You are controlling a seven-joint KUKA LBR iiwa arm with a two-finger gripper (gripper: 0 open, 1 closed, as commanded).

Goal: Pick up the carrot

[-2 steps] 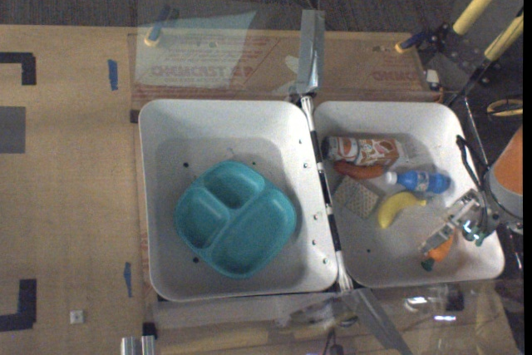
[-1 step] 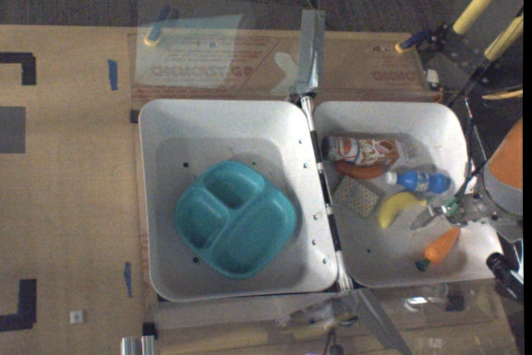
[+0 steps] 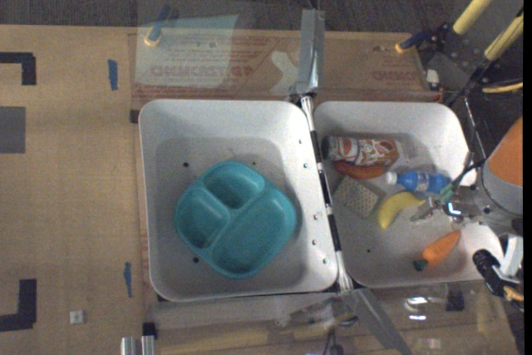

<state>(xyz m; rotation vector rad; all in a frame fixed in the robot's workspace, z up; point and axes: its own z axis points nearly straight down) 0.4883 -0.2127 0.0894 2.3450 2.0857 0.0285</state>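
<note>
Cardboard-brown bench (image 3: 66,204) carries two white bins side by side on my screen, with dark carpet beyond its far edge and blue tape marks on its surface. I see the left bin (image 3: 166,129) holding a teal divided plate (image 3: 235,217) with bare floor all round it, while the right bin (image 3: 432,116) crowds a bottle, a banana (image 3: 397,208) and a packet toward its far half. The carrot (image 3: 439,250) lies near that bin's near right corner, apart from the banana, and my claw (image 3: 440,208) hangs just above it by the right wall; I cannot tell how wide it stands.
</note>
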